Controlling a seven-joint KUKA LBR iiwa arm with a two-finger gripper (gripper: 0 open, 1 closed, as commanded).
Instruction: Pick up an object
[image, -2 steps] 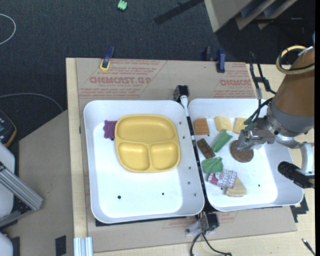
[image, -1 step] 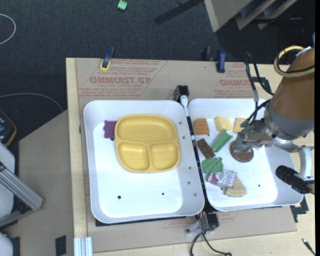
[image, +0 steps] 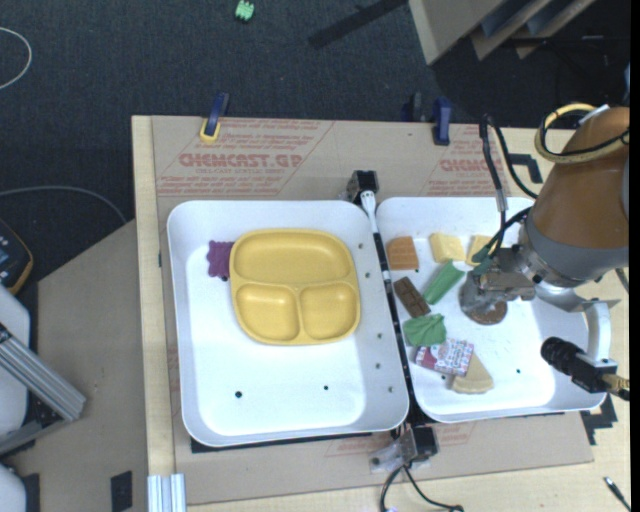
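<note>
I'm looking at one tabletop (image: 150, 300) carrying two white bins (image: 200, 400). Left bin: one stiff yellow tray (image: 295, 283), one purple piece (image: 218, 258). Right bin is holding about eight small toy foods, light and rigid-looking; I'm judging the brown block (image: 411, 296) easiest across its narrow sides. Gripper (image: 486, 300) is hovering mid right bin; whether it's spread or pinching, can't tell.

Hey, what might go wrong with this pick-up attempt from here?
The hand hangs over the right white bin, where the green wedge, brown block and yellow pieces lie crowded together. It may catch two things at once, or push one aside and come up with nothing.
</note>
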